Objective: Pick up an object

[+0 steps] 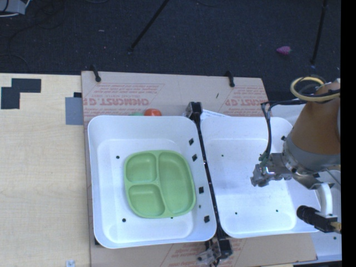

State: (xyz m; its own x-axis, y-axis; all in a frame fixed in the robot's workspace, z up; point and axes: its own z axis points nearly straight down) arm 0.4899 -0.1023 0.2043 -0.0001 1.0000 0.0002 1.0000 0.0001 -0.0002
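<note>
Jaws of the gripper [260, 176] were too small and too tangled in grey metal to read, so I could not tell whether they stood wide or narrow; nothing could be made out between them. That gripper hung over the right bin [245, 132], toward its right side and about midway between the near and far walls, with the arm [317, 132] coming in behind it from the right edge. The plate [160, 183], pale green with three compartments, lay flat in the left bin [105, 132], a little right of that bin's middle and well apart from the gripper. The two bins sat side by side, and a black bar [203, 166] ran down the seam between them from the far edge to the near one. Both rested on a sheet of cardboard [167, 93] printed with red lettering. Just behind the left bin's far wall, on the cardboard, sat a small red thing [152, 113], partly hidden by the rim, so its shape could not be told. A light wooden table [39, 177] spread to the left of the cardboard. Beyond the bench lay dark floor [167, 26], with a small pink thing [283, 50] on it at the upper right.
</note>
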